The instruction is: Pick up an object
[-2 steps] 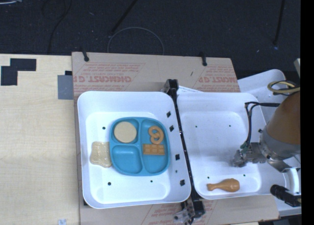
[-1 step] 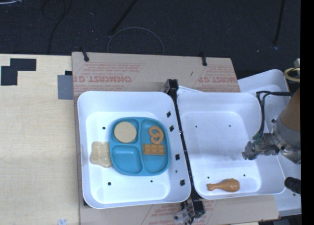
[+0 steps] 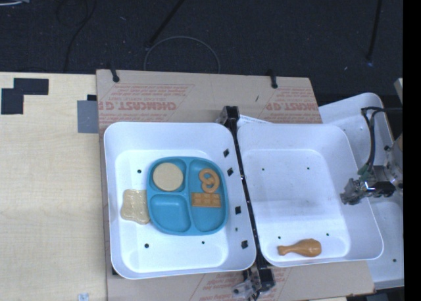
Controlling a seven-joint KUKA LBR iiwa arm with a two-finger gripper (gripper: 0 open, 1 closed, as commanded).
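A tan toy drumstick (image 3: 300, 248) lies near the front wall of the right bin (image 3: 289, 142). In the left bin (image 3: 125, 142) sits a blue divided plate (image 3: 172, 213) holding a round beige biscuit (image 3: 167, 176), a small pretzel (image 3: 208, 179) and a brown waffle piece (image 3: 206, 199). A pale slice of toast (image 3: 135, 206) lies against the plate's left side. My gripper (image 3: 354, 194) hangs low at the right bin's right rim, well away from the drumstick and holding nothing that I can see.
A black hinge bar (image 3: 238, 188) runs between the two bins. Cardboard (image 3: 204, 99) lies under them, with a wooden bench top (image 3: 46, 188) to the left. White covering and cables (image 3: 371, 138) sit beside the gripper at right.
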